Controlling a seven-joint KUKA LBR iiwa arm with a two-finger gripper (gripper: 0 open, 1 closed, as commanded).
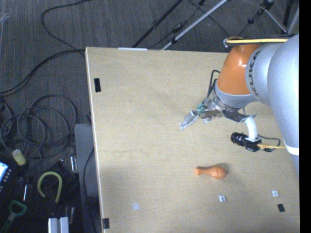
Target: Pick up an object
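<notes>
Down near the front edge of the tan bench top (pixel 146 130), toward its right side, lies a small orange object (pixel 212 171). It is pear-shaped: a rounded, bulbous body at the right tapering to a narrow neck that points left. It lies flat on its side, with its colour smooth and even. The gripper (pixel 186 123) hangs well apart from it, farther back over the middle of the surface, its silvery fingers slanting down and to the left from the grey arm (pixel 282 76) with its orange band (pixel 235 72). The tips look close together with nothing between them, though at this blur I cannot tell for sure whether they are closed. A black cable fitting (pixel 245 141) juts out below the wrist.
</notes>
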